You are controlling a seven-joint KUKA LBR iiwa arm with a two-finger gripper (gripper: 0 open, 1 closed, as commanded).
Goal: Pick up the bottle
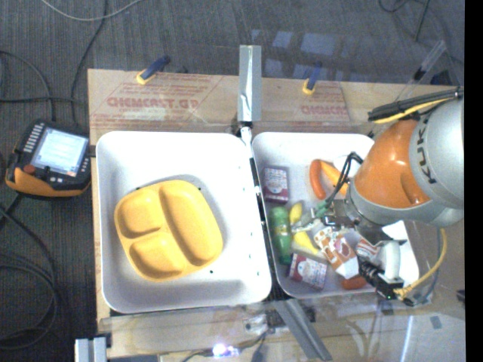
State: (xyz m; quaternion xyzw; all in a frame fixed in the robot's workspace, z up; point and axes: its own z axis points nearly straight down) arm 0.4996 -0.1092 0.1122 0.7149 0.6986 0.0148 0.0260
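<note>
Down in the right bin point(392, 145), near its left wall: the green bottle point(281, 231), lying among the clutter, with nothing gripping it. Just above it, a dark red packet point(275, 183); touching its right side, a yellow item point(303, 240); below that, another red packet point(308, 270). Farther right, a white and orange carton point(337, 249), and toward the back of the bin an orange piece point(323, 176).

Reaching in from the right and covering the right half of that bin: the grey arm with its orange band point(392, 173). Low under the wrist, over the middle of the clutter and near the bottle's right: the gripper point(330, 216), largely hidden by the arm, so cannot tell whether clenched or released.

Resting in the left bin point(113, 145): a yellow divided tray point(167, 228), turned at a slant. Off the bench's left edge, on the floor: a control pendant point(49, 161) with a lit screen.
</note>
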